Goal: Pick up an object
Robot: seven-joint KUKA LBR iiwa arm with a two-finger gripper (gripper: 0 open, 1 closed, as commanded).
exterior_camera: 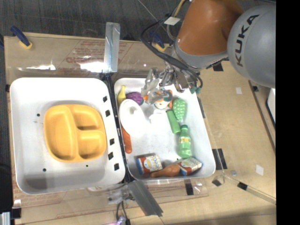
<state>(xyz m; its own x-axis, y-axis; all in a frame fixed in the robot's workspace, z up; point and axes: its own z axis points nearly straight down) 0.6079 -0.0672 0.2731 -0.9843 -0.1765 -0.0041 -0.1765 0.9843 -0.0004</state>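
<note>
Fingers (151,84) of metal, pointing down into the far end of the right bin (209,146); spread or pressed together, cannot tell, too cluttered and small there. Gripper (154,89) low over a small white-and-orange toy (161,100), possibly touching it; nothing plainly seen between the fingers. Arm (220,25) grey with an orange band, reaching in from the right, black cables looping round the wrist.

Right bin contents, far to near: yellow banana-like piece (121,94) at the far left corner, purple grape cluster (135,98) just beside it, white rounded object (130,115) below those. Green textured vegetable (179,108) just right of the white-and-orange toy, green stick-shaped piece (173,122) slanting beneath it. Green bottle (184,141) lying along the right wall. Orange carrot-like piece (127,142) against the left wall. Near end: small labelled can (149,164), orange-brown piece (168,171) beside it, small carton (190,165) at the near right corner.

Left bin (28,97) holding a yellow divided tray (75,131), set roughly at the middle. Silver tape strip (112,46) upright between the two bins at the far edge. Blue clamp (21,36) at the bench's far left corner.
</note>
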